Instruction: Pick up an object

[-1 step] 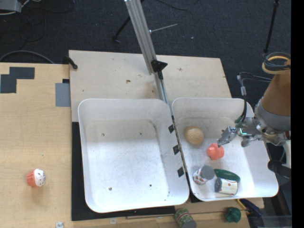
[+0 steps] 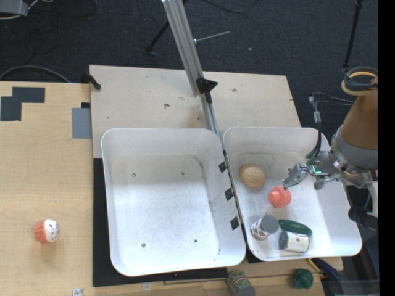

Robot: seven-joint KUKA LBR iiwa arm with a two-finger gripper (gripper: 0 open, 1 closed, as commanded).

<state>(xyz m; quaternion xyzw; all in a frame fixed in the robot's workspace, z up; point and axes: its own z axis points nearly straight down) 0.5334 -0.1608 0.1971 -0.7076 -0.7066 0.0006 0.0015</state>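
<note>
The right bin holds several objects. A tan ball lies near its left wall, with a red ball-like object just to its lower right. Nearer the front are a small red and grey can, a dark green piece and a white cup on its side. My gripper hangs over the middle of this bin, just up and right of the red object. Nothing is visibly held in it. The grey arm with its orange band comes in from the right.
The left bin sits beside it, across a dividing rail. A slanted aluminium pole rises behind the bins. A small red and white object lies on the wooden bench at left. A green object and a can sit in front of the bins.
</note>
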